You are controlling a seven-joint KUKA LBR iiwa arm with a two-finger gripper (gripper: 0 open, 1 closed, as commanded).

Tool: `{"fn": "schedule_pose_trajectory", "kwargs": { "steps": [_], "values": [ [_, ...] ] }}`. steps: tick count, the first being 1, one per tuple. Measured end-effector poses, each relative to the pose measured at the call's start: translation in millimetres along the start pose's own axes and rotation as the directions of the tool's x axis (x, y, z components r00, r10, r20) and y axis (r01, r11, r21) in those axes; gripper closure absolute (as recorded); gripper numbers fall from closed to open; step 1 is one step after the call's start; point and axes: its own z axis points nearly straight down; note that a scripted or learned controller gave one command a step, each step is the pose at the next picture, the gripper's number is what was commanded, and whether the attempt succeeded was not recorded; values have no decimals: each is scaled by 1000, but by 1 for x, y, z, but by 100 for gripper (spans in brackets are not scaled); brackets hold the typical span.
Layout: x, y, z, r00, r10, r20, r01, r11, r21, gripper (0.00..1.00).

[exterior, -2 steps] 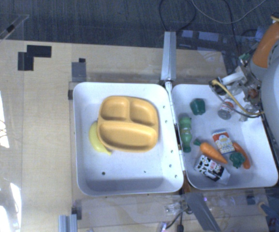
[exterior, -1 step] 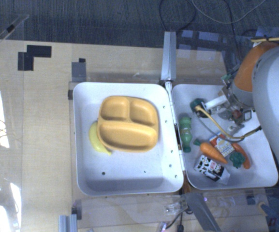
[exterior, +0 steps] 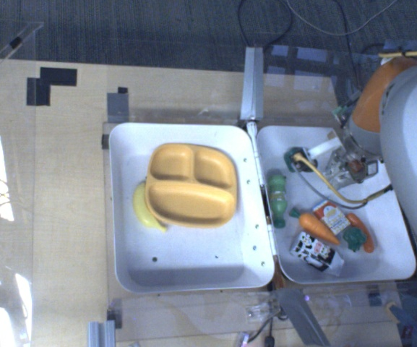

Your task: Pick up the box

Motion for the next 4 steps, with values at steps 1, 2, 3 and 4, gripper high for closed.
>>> {"fn": "schedule_pose_trajectory", "kwargs": {
  "steps": [1, 2, 3, 4],
  "values": [
    [0, 0, 0, 1000, 0, 0, 0, 1000, 0, 0],
    [-10, 50, -25, 998, 57, 6, -57, 998, -1, 0],
    [-25, 60, -120, 997, 76, 5, -76, 997, -2, 0],
    [-46, 35, -33, 992, 127, 10, -127, 992, 1, 0]
  ]
}}
